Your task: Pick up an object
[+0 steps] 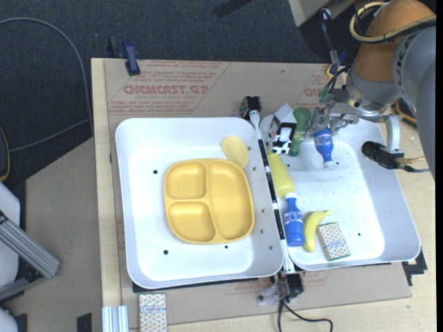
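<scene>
Cardboard-topped bench [173, 81]; dark carpet [173, 12] around

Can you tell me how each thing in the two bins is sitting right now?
Yellow tray: lying flat in the left bin, right side up.
Yellow sponge: lying beside the tray's top corner.
Yellow bottle: lying on its side.
Blue bottle: lying on its side.
Banana: lying flat.
Small box: lying flat.
Blue thing: hanging under the gripper, tip near the bin floor.
</scene>
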`<state>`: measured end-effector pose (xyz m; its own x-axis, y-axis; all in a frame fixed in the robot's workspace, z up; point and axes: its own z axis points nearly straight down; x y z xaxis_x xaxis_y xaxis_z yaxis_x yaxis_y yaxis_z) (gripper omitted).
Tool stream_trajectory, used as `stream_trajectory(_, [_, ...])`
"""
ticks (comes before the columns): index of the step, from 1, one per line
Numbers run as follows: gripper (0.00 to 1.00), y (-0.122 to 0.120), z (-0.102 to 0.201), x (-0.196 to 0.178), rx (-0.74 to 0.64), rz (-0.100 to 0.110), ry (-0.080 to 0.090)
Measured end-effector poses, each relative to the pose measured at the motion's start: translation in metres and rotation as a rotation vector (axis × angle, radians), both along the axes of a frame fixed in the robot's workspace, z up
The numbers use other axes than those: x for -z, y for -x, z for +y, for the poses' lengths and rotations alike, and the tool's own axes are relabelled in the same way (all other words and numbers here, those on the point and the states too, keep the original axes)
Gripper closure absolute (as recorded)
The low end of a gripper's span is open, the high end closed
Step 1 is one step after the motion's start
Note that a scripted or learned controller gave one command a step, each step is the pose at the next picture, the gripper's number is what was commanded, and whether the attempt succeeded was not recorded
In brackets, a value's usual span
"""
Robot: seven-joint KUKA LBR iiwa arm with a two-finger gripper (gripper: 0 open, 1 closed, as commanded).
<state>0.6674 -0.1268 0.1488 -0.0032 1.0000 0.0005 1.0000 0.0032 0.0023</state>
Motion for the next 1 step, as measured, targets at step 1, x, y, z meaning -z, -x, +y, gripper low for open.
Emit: stream_trajectory(1, [1.0, 0.0003, 0.0687, -0.0367, 0.002, -0.001, 0.001])
